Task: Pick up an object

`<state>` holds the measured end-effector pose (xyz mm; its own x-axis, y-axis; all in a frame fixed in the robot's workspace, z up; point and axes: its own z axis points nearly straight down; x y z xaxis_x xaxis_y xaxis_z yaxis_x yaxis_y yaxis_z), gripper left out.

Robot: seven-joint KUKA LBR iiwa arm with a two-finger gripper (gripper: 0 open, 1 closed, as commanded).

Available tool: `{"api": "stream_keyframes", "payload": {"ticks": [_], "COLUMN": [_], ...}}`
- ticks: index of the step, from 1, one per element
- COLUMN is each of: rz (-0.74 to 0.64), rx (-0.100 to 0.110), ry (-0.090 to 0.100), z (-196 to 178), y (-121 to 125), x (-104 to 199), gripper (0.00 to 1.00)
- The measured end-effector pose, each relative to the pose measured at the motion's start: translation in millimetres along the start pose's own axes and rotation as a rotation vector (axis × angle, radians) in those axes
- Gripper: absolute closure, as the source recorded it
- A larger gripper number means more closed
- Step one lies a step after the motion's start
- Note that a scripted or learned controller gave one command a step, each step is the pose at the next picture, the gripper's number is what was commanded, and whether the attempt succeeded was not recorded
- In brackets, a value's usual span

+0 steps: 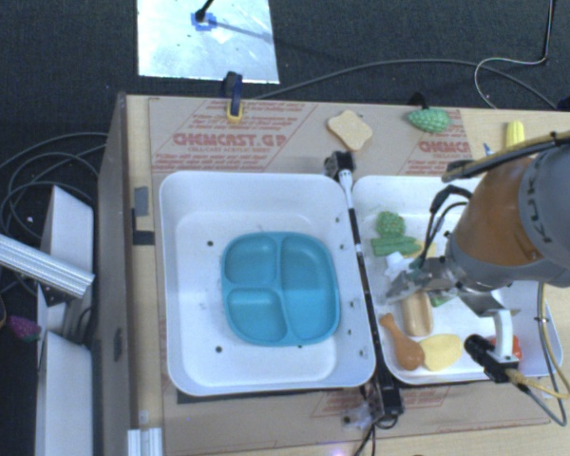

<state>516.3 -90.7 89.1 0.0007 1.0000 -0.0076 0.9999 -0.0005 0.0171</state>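
Two bins (199, 207): tool (410, 283) low in rt bin over toy food, finger state can't tell.

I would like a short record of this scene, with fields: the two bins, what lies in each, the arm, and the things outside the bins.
left bin: holds a blue divided plate
right bin: holds a green toy, a chicken drumstick toy, a yellow piece
arm: reaches in from the right, over the right bin
gripper: low among the toys; whether it holds anything cannot be told
outside the bins: a bread slice toy and a green item on the bench
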Motion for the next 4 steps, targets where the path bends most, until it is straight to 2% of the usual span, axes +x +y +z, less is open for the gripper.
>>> {"api": "stream_keyframes", "payload": {"ticks": [1, 2, 3, 4], "rz": [0.0, -0.001, -0.003, -0.005], "rx": [-0.003, -0.002, 0.004, 0.005], "ry": [-0.001, -0.001, 0.004, 0.004], "z": [-11, -11, 1, 2], "y": [1, 1, 48, 118], "x": [-1, -1, 6, 6], "gripper": [1.0, 0.0, 0.0, 0.0]}}
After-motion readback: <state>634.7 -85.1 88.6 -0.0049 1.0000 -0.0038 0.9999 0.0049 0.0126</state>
